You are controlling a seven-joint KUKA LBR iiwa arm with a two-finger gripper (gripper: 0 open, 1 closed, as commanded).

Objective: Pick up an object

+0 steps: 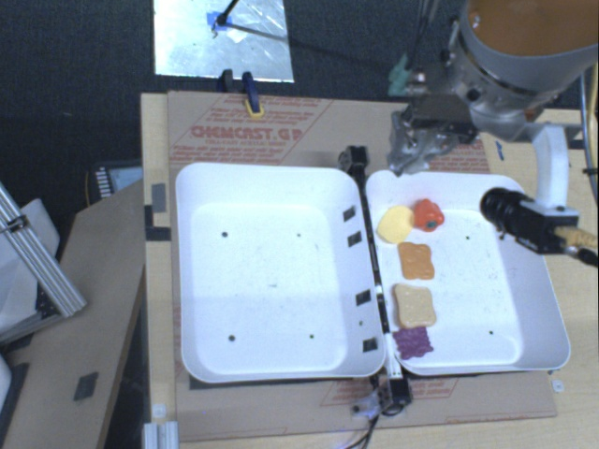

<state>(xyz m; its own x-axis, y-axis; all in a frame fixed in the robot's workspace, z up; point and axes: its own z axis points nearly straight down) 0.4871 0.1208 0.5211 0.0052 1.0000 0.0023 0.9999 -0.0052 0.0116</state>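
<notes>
Looking down from the camera view, the hand (412,153) hangs above the far rim of the right bin (533,316), nothing visible between its fingers; open or closed cannot be told. Five objects lie near the bin's left wall, likely for easy reach: yellow piece (395,223), red piece (428,214), orange piece (416,261), tan slice (414,305), purple piece (413,342). Their row runs far-to-near. The left bin (271,269) sits beside it.

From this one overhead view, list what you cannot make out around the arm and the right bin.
- Gripper: fingers blurred against the bin rim; open or shut unreadable.
- Arm: cut off by the top edge.
- Purple object: lower left hidden by the divider clips.
- Red object: too small to identify.
</notes>
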